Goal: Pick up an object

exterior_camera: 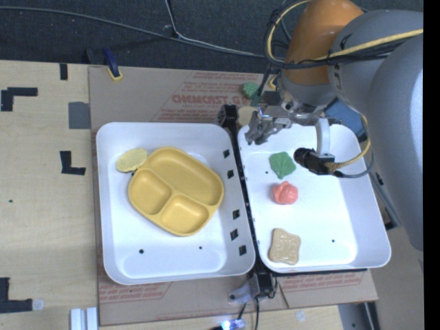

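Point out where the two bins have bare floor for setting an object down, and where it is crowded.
Left bin: a bare strip along the near edge, below the yellow tray and the pale chip.

Right bin: bare floor right of the red piece and the toast.

Crowded: its far left corner, where the gripper hangs beside the green leaf.

Grey arm (392,81); glossy orange band (317,36); yellow cables (278,29) looped beside it.

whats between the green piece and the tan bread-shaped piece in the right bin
In the camera view, a pink-red piece lies between the green piece and the tan piece.
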